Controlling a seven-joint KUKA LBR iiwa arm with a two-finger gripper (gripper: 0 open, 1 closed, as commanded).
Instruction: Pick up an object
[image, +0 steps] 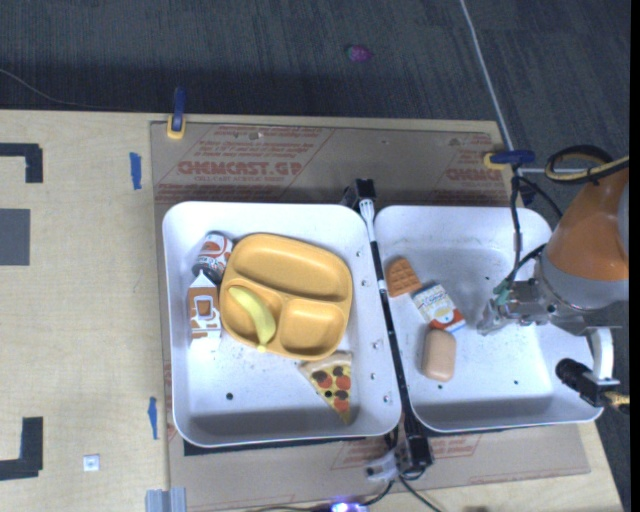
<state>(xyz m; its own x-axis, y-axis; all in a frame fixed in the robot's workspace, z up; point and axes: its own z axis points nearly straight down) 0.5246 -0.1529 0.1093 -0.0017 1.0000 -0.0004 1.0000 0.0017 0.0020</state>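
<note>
Bench of pale wood (80, 330) carries a brown cardboard sheet (330, 160) with two shallow white plastic bins side by side. Left bin (190, 400) holds a big yellow three-compartment plate (290, 290) with a yellow banana (255, 315) in its lower-left compartment, a pizza-slice toy (333, 383) just below the plate, small cartons (205, 290) at its left. Right bin (480, 405) holds a tan oblong bread-like piece (438, 354), a small white-and-blue carton (437, 304) touching it, a brown waffle-like piece (402, 276). Grey arm with orange band (590, 250) sits over the right bin — gripper (497, 310) near the white-and-blue carton, finger state cannot be told.
</note>
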